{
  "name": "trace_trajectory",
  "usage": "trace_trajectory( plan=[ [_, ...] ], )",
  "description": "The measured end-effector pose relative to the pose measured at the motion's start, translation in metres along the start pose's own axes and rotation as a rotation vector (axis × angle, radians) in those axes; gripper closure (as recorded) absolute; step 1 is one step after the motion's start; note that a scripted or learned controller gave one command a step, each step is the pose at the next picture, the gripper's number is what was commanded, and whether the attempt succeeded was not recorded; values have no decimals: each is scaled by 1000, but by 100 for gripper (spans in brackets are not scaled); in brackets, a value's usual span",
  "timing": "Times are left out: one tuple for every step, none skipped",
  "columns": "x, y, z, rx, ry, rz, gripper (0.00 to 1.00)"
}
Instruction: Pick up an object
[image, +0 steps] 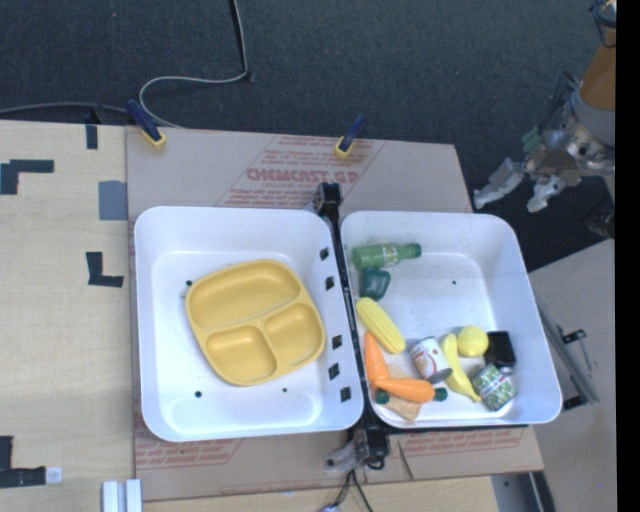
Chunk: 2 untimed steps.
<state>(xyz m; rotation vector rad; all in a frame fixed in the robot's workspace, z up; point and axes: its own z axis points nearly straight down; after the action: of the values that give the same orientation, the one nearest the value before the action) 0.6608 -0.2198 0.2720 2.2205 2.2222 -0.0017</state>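
My gripper (507, 201) hangs above the bench, beyond the far right corner of the right bin (520, 255). Its two fingers are spread open with nothing between them. The right bin holds a green bottle (386, 255) lying at its far left, a teal piece (373, 284), an ear of corn (380, 323), two carrots (405, 390), a small can (428, 357), a banana (456, 368), a lemon (472, 341), a black block (499, 348) and a green can (493, 386). These lie packed together along the bin's near edge.
The left bin (160, 300) holds a yellow divided plate (255, 320). Both bins rest on a cardboard sheet (290, 170) held by yellow clamps (350, 135) at the far edge. A cable (190, 82) loops behind it.
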Motion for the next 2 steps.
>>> trace_trajectory(
  plan=[
    [51, -2, 176, 1, -3, 0, 0],
    [166, -8, 87, -1, 2, -2, 0]
  ],
)
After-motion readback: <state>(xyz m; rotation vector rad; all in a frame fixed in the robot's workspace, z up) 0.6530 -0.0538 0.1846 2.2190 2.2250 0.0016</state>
